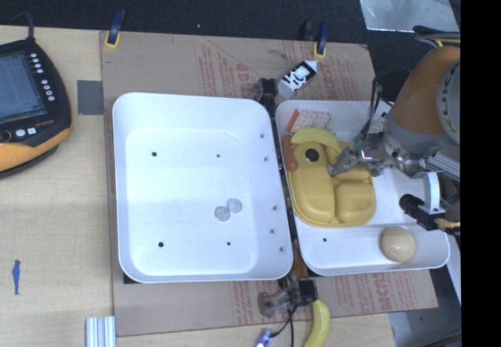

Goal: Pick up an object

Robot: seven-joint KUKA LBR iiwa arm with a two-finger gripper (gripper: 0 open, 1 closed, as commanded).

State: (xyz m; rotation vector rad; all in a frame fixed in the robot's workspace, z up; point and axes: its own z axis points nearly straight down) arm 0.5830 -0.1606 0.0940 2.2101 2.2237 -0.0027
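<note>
Pendant (27, 106): lies on the bench at far left, well clear of the work.
Left bin (125, 181): carries two small grey discs (228, 210) near its middle, probably loose coins.
Right bin (438, 255): crowded; a yellow tray-like object (337, 196) fills its left half with a banana (313, 138) at its top edge, and a tan ball (398, 244) sits at the lower right.
Gripper (350, 160): tip over the yellow object's upper right edge, likely touching; whether it grips anything cannot be told.
</note>
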